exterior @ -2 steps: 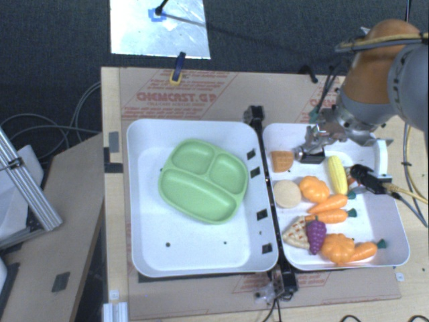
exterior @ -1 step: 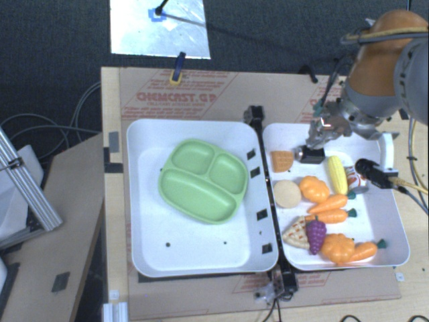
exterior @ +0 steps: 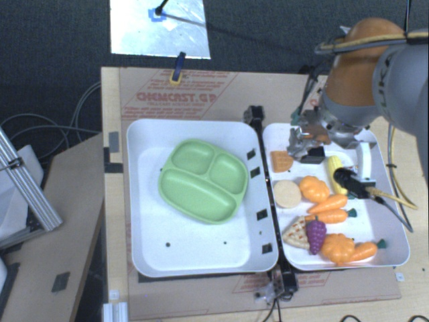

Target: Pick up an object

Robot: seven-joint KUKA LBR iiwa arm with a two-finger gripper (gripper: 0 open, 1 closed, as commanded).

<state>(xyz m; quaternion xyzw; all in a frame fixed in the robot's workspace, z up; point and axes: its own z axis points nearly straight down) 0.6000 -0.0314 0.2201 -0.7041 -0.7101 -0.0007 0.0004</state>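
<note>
**While the gripper (exterior: 305, 145) hangs low, toy food crowds the right bin (exterior: 392, 237)**

Where the grey arm (exterior: 402, 79) comes in from the right of the view, its gripper sits over the far end of the right bin. It is just beside an orange wedge (exterior: 281, 161) that lies close to the divider between the two bins. Whether the gripper is open or closed cannot be told from this angle.

A yellow corn cob (exterior: 334, 169) lies near the gripper, on the side towards the camera. Nearer than the wedge is a round beige biscuit (exterior: 287, 193). Beside the biscuit an orange rounded piece (exterior: 314, 188) touches two carrots (exterior: 330, 208).

At the near end lie a pizza slice (exterior: 293, 233) and a bunch of purple grapes (exterior: 316, 232) against it. An orange lump (exterior: 337, 245) and a third carrot (exterior: 365, 250) lie there too.

The left bin (exterior: 147, 240) holds a green divided plate (exterior: 201, 180), well apart from the gripper. Both bins rest on the tabletop (exterior: 181, 96).
</note>
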